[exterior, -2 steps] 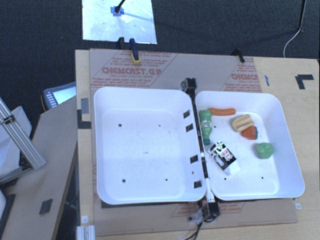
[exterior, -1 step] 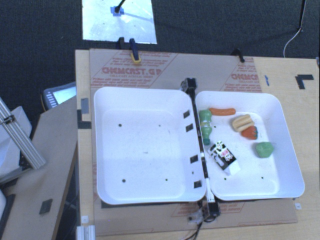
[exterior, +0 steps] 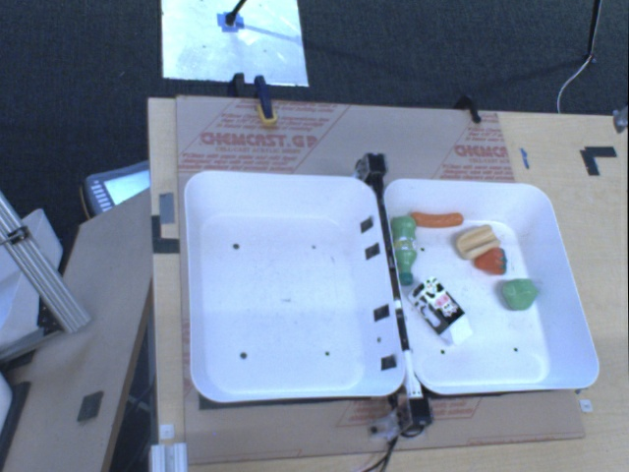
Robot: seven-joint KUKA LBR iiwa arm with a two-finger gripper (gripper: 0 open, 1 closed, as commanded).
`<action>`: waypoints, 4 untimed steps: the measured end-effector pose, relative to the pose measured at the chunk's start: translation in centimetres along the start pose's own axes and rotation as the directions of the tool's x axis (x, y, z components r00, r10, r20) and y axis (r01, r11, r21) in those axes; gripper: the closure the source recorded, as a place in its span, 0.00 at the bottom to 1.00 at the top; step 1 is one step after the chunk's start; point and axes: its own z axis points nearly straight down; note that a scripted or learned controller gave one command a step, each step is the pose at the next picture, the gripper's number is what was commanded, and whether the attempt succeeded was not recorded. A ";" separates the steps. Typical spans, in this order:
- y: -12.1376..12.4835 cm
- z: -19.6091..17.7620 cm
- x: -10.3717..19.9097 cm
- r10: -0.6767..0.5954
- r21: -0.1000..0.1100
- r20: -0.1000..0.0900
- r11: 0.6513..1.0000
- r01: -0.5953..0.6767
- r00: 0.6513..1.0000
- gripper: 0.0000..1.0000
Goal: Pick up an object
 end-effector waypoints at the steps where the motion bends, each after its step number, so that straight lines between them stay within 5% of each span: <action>1: 0.0 0.0 0.0 0.000 0.000 0.000 1.000 0.000 1.000 0.00; 2: 8.5 6.2 11.9 -0.014 0.003 -0.006 1.000 0.014 1.000 0.00; 3: 8.1 -4.3 -0.8 0.011 -0.010 0.008 1.000 -0.011 1.000 0.00; 4: 8.4 -3.7 0.0 -0.001 0.000 0.000 1.000 0.001 1.000 0.00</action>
